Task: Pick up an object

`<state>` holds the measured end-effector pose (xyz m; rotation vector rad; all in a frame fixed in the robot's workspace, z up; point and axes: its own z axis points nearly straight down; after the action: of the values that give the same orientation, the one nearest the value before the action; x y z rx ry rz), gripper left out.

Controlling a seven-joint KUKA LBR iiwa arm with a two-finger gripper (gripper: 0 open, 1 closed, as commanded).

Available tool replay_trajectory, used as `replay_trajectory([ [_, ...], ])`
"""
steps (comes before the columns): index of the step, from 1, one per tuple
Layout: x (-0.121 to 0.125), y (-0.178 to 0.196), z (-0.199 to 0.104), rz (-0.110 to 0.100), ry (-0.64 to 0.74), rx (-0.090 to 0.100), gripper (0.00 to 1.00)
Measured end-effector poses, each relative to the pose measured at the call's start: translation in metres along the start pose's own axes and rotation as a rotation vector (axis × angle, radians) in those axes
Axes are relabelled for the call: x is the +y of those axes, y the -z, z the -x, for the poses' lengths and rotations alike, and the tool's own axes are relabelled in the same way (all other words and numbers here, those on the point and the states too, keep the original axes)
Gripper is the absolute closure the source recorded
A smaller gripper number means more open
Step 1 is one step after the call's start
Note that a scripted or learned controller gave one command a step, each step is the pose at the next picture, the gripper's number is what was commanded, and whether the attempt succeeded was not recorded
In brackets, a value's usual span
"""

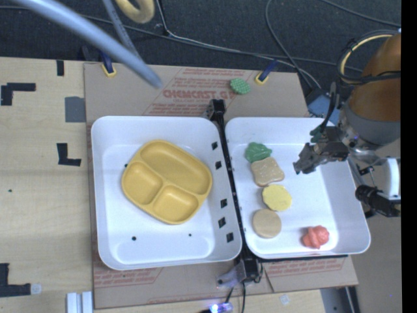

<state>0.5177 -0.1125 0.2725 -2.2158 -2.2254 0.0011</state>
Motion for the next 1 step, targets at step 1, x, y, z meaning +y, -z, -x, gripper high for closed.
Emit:
replay_trajectory([
  [1, 0.0013, 0.0016, -0.0567, 0.000, 0.003, 0.001, 1.00],
])
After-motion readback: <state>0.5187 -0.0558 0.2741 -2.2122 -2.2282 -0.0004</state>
